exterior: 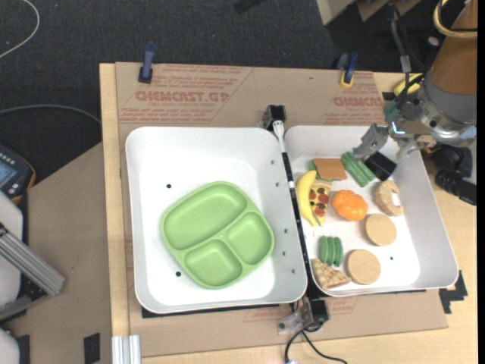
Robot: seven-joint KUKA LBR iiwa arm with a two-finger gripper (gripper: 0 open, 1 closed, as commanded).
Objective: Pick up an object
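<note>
Gripper (377,152) above the right bin's (432,226) far edge, finger state impossible to tell, poised over a green toy (358,169) and brown slice (329,168), orange (349,205), banana (305,196) and round biscuits (380,230) nearby, green divided plate (217,234) in left bin (151,165), both on the worktop (227,97).

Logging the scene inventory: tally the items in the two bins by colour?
Green: 3, namely the divided plate, the pickle and the bean pods
Yellow: 1, the banana
Orange: 1, the orange fruit
Brown or tan: 5, the toast, two round cookies, the bitten bun and the cracker wedge
Mixed: 1, the pizza slice
Total: 11
</note>
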